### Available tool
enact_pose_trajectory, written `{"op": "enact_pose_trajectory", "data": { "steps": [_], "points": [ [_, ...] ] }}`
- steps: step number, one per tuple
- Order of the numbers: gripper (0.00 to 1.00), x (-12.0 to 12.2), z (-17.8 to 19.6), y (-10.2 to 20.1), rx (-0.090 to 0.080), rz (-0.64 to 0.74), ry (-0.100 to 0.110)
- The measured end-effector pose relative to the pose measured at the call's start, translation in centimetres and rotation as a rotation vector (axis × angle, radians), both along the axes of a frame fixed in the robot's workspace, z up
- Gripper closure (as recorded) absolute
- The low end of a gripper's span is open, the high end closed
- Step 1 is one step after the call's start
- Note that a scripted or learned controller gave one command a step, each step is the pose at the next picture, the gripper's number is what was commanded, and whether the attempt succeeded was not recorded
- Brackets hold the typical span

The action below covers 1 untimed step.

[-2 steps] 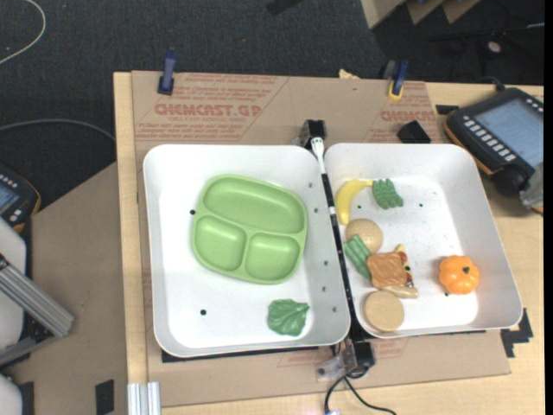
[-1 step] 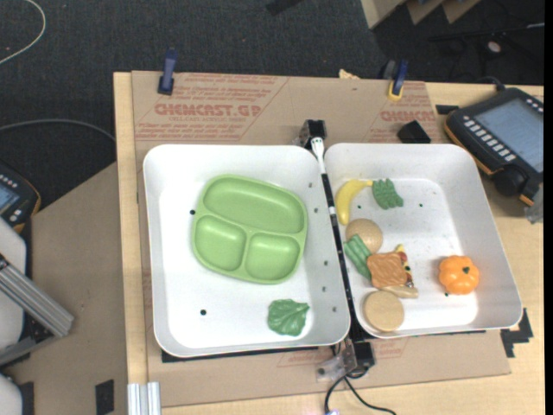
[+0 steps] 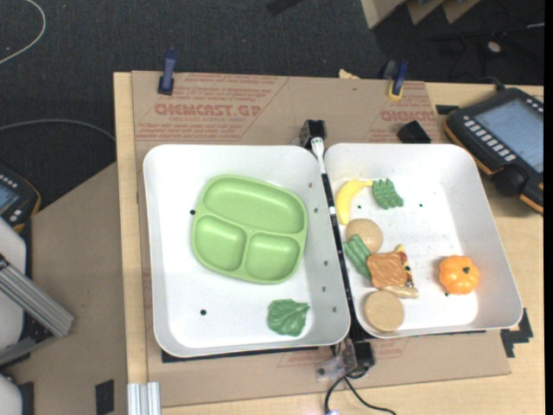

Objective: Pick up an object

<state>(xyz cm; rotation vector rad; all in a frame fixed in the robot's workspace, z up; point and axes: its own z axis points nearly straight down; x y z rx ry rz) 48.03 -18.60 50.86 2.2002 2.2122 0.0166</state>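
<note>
You get bright, even overhead light here. The two white bins [image 3: 415, 158] nearly wash out, with soft glare on the green tray [image 3: 251, 229]. Shadows stay short and faint. Focus is mildly soft throughout, and the far floor [image 3: 130, 15] looks dim.

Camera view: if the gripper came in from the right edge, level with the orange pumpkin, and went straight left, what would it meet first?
Probably the pumpkin, provided it travels above the right bin's rim; travel height cannot be judged here.

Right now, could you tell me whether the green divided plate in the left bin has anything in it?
Empty. The green divided plate lies flat in the left bin, all three compartments bare; the green leaf lies beside it.
</note>
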Motion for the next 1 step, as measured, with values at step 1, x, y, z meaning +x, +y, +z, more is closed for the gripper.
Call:
{"op": "enact_pose_trajectory", "data": {
  "steps": [1],
  "points": [
    [1.0,-0.14,-8.64,-1.14,0.01,-0.007,0.03]
  ]
}}
